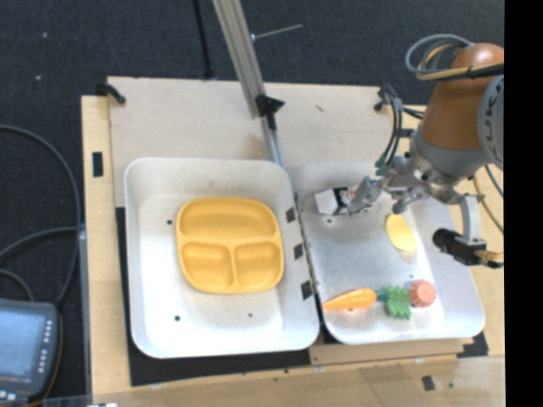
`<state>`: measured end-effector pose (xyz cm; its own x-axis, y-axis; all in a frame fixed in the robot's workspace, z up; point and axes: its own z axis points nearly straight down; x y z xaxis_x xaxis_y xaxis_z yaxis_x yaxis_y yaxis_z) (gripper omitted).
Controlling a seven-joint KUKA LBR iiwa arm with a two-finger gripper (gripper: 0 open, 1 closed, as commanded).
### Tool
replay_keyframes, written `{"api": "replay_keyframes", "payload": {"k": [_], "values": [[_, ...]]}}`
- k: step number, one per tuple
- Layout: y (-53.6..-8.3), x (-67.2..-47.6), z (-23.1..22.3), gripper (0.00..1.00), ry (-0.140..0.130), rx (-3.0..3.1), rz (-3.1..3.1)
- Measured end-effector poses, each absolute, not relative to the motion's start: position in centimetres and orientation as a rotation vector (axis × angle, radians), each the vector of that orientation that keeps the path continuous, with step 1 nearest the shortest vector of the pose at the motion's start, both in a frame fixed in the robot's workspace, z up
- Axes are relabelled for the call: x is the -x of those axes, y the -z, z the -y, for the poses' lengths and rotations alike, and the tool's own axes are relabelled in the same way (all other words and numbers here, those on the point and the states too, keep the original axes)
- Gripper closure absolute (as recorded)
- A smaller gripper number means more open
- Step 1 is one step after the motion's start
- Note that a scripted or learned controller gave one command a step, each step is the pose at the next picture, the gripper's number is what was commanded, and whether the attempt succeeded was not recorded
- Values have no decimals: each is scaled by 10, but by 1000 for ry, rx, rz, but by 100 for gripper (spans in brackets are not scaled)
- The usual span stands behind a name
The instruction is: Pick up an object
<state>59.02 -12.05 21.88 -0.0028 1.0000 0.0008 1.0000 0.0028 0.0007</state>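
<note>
Two white bins sit on our tan bench (pixel 204 117) over dark carpet. In the right bin (pixel 458 312), the carrot (pixel 349 299) lies near the front wall, long axis roughly left-right. Gripper (pixel 361 197) hovers at the back; its opening seems unreadable, we cannot tell.

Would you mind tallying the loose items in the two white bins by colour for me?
Yellow: 2, the divided plate in the left bin and a lemon-like piece in the right bin
Orange: 1, the toy carrot
Green: 1, a small leafy toy
Pink-red: 1, a small round toy
Total: 5
</note>
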Motion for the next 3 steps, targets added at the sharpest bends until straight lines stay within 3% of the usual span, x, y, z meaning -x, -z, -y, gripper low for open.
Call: {"api": "replay_keyframes", "payload": {"k": [1, 3], "values": [[-219, -590, 121, 0, 3, 2220, 2223], [-116, -596, 141, 0, -6, 2222, 2218]]}}
